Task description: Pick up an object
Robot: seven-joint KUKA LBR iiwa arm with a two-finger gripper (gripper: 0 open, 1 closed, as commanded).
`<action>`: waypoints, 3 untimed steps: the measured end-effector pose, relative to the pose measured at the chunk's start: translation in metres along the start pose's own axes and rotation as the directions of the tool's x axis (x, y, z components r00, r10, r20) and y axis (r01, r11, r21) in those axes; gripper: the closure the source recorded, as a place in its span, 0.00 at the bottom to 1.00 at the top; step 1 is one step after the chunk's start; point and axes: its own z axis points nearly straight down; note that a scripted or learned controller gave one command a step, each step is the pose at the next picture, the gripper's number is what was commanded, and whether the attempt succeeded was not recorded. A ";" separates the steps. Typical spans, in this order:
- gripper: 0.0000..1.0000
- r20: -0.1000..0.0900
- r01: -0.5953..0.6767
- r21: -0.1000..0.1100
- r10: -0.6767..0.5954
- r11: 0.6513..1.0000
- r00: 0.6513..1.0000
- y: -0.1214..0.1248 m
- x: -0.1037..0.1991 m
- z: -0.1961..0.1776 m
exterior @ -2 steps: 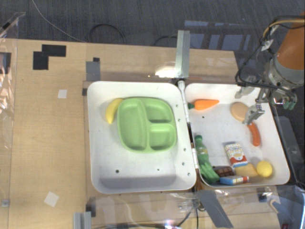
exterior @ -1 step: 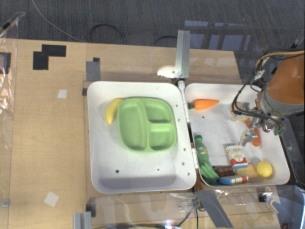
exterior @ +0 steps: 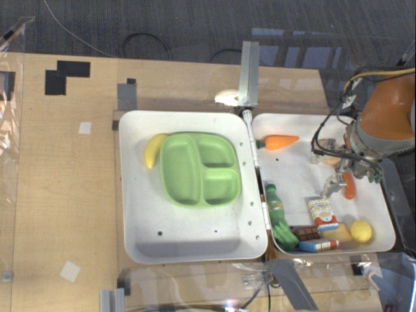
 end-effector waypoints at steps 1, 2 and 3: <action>0.00 0.002 0.110 0.001 -0.110 0.994 0.994 0.019 0.010 -0.001; 1.00 0.020 0.116 0.006 -0.116 0.993 0.993 0.020 0.004 -0.017; 1.00 0.004 0.401 0.001 -0.401 0.916 0.916 -0.013 -0.077 -0.117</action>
